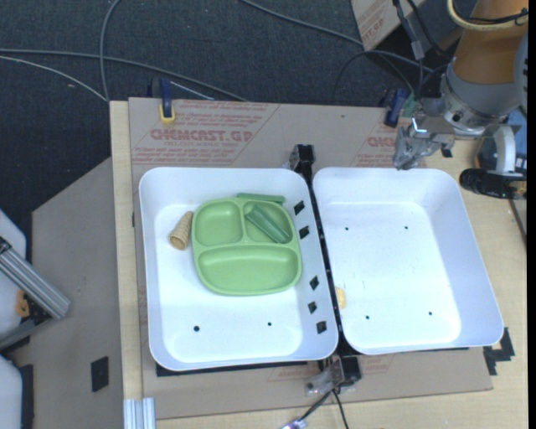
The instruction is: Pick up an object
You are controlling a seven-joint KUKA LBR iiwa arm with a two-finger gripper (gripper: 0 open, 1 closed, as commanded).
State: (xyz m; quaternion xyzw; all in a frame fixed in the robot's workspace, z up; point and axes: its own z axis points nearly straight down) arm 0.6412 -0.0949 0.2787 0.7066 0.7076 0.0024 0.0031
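The left bin (159, 318) holds a green divided plate (247, 249) and cone (180, 230) (gripper (408, 157) jaws' state unclear).

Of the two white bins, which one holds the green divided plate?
The left bin, the one farther from the end effector. The green divided plate lies in it beside a tan cone; the right bin has no plate.

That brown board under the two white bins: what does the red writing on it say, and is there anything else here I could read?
"CHEMCAST GP", in red on the brown board, upper left; the last letters are unsure.
More red print on the board near the gripper: too blurred to read.
Print on the cardboard box at the top: too small to read.
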